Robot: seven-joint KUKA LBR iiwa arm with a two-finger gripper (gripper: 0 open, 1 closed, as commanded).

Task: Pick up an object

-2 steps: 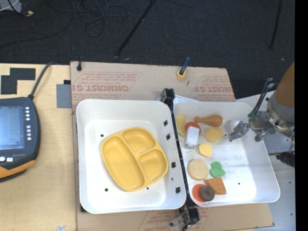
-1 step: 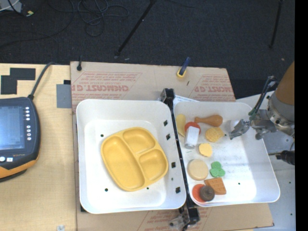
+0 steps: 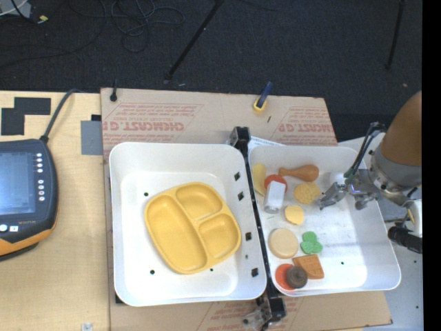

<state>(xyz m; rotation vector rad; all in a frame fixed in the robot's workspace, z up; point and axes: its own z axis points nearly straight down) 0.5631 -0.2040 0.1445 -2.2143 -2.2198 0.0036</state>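
Observation:
My gripper (image 3: pixel 333 194) hangs over the right bin (image 3: pixel 375 271), just right of a yellow ridged chip (image 3: pixel 306 193). It is open and nothing sits between its fingers. Left of it lie a toy drumstick (image 3: pixel 300 173), a red-capped white bottle (image 3: pixel 275 192) and a small yellow piece (image 3: pixel 294 215). Nearer the front are a tan disc (image 3: pixel 283 242), a green piece (image 3: pixel 311 243), an orange cracker (image 3: pixel 311 266) and a dark brown lump on a red dish (image 3: pixel 295 276).
The left bin (image 3: pixel 131 185) holds a yellow divided plate (image 3: pixel 192 226). A black divider (image 3: pixel 252 212) runs between the bins. A teach pendant (image 3: pixel 21 188) lies on the bench at far left. The right half of the right bin's floor (image 3: pixel 351 243) is bare.

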